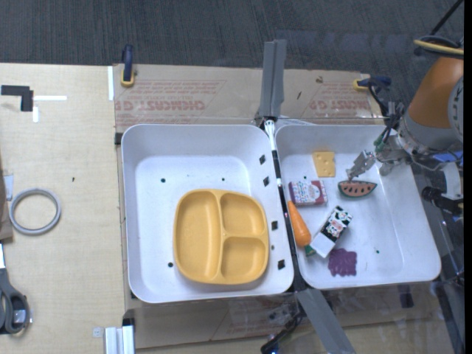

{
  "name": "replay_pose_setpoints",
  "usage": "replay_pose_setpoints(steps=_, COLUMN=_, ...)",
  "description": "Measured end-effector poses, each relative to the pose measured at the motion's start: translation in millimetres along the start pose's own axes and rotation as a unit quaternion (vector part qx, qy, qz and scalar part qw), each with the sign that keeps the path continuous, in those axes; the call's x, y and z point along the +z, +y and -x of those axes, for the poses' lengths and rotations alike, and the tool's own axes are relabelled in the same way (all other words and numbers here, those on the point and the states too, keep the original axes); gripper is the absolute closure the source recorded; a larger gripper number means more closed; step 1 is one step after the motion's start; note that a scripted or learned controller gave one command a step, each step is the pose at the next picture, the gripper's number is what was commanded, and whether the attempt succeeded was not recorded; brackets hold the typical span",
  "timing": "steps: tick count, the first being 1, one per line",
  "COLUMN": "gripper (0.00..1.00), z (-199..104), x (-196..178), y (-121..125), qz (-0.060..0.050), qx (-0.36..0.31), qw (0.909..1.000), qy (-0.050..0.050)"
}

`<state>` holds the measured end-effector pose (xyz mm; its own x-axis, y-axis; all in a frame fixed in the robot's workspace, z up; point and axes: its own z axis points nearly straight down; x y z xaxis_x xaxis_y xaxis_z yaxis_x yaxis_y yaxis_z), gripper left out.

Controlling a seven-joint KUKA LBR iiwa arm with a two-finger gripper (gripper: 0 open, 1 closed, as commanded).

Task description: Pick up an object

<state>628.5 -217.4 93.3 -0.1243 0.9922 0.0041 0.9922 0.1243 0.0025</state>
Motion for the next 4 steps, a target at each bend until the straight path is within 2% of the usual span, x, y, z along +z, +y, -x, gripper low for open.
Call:
replay_pose_setpoints(steps=1, gripper=1.0, z=1.6, x=-9.8, y=0.2, qz=0.001, qx=-0.001, qw=1.0, qy=-0.003)
replay_pose_setpoints(steps=2, gripper=0.0, z=0.1, x=-9.6, y=0.7, qz=0.0, qx=-0.002, qw=1.0, qy=-0.002)
replay_pose_setpoints(steps=3, gripper=0.0, z=0.9, x=0.6, y=-31.1, qz=-0.001, qx=-0.283, qw=0.9591, qy=-0.003)
replay_pose_setpoints(steps=4, gripper=1.0, z=1.9, x=-9.9, y=-30.2, qz=0.001, qx=-0.281, qw=0.9596, qy=-0.004)
